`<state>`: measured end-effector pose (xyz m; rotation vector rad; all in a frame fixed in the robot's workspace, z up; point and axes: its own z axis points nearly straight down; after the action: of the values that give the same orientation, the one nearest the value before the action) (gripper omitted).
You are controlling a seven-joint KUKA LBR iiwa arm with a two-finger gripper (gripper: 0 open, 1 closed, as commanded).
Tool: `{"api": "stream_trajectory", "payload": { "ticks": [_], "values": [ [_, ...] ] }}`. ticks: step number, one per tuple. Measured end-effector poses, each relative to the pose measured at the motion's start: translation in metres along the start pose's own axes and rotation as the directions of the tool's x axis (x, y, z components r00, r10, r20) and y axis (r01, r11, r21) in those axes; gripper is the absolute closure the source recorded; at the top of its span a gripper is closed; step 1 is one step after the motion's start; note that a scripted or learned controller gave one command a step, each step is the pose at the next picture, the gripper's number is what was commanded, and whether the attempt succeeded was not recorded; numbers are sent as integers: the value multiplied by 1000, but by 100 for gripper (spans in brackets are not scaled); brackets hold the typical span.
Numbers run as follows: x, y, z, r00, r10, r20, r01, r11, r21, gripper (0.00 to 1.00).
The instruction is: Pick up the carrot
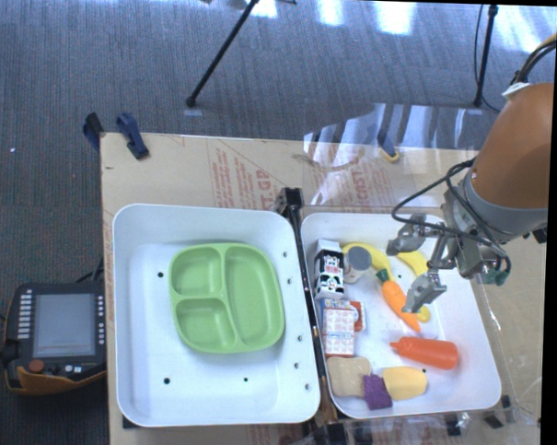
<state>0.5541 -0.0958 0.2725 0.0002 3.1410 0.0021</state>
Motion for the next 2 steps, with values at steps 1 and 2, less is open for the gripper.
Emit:
{"api": "stream_trajectory", "payload": {
  "ticks": [1, 2],
  "values": [
    [-23, -26, 162, 1000, -7, 6, 7, 1000, 1, 0],
    [-18, -42, 185, 976, 217, -2, -217, 976, 0, 0]
  ]
}}
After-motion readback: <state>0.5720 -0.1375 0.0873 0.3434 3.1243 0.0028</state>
